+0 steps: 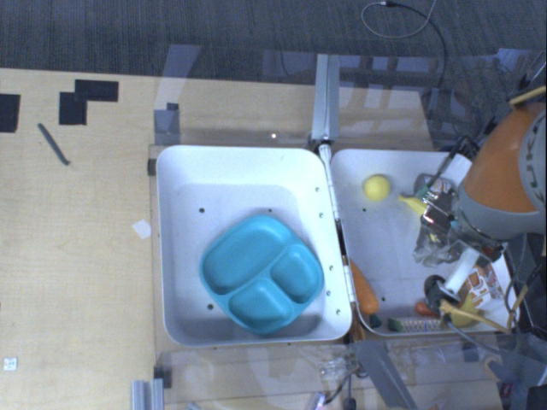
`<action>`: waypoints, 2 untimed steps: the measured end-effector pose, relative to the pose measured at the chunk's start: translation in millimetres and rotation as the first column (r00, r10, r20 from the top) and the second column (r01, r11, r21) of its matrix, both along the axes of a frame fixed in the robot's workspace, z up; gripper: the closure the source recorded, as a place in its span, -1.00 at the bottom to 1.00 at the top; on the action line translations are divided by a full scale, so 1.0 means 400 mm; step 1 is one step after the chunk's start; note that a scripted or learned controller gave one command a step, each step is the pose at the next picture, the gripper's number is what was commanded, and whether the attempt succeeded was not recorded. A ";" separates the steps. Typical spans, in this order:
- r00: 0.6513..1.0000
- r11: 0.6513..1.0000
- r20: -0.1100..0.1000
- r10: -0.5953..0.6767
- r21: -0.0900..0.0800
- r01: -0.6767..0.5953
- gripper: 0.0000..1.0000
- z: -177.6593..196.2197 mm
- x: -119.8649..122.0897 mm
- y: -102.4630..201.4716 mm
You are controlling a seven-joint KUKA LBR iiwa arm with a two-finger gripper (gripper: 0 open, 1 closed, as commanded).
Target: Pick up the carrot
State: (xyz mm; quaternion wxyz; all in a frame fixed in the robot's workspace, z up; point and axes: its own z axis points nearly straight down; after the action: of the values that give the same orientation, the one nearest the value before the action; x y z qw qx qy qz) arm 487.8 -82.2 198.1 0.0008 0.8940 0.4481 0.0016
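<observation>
The carrot [365, 290] is an orange, tapered piece lying along the left wall of the right bin [385, 233], near its front-left corner. My gripper [430, 248] hangs over the right half of that bin, to the right of the carrot and a little farther back, well apart from it. I see nothing held at its tip.
A yellow ball [376, 186] rests at the back of the right bin, with a yellow piece [412, 202] beside the gripper. A small red-orange thing [425, 308] and a green thing [397, 323] lie by the front wall. A blue divided plate [261, 272] sits in the left bin [184, 229].
</observation>
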 end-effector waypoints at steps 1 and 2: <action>0.999 0.999 0.001 -0.051 -0.001 0.051 1.00 0.309 0.000 -0.053; 0.981 0.981 -0.004 -0.196 0.001 0.196 1.00 -0.037 -0.002 0.066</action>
State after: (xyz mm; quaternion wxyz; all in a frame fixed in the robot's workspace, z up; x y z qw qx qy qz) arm 487.1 -55.8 183.5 -0.0004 0.9338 0.3578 -0.0001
